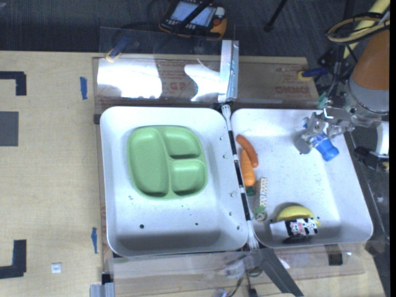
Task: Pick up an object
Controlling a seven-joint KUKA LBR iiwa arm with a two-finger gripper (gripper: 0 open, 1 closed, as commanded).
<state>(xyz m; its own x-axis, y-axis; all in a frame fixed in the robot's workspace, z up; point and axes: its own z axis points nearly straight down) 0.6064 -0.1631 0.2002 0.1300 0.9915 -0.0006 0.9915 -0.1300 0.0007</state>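
Over the right bin's (346, 166) far right corner, the gripper (312, 135) hangs with a blue object (326, 148) at its jaws, clamped or not I cannot tell, while carrot (247, 159), banana (293, 212) and small black-and-white item (301, 227) lie below; green tray (167, 161) occupies the left bin (117, 215).

right bin (346, 184) contents: carrot (247, 159) lying lengthwise against its left wall; banana (293, 212) flat near its front edge, touching a black-and-white cow figure (301, 227); blue object (326, 148) toward its back right.
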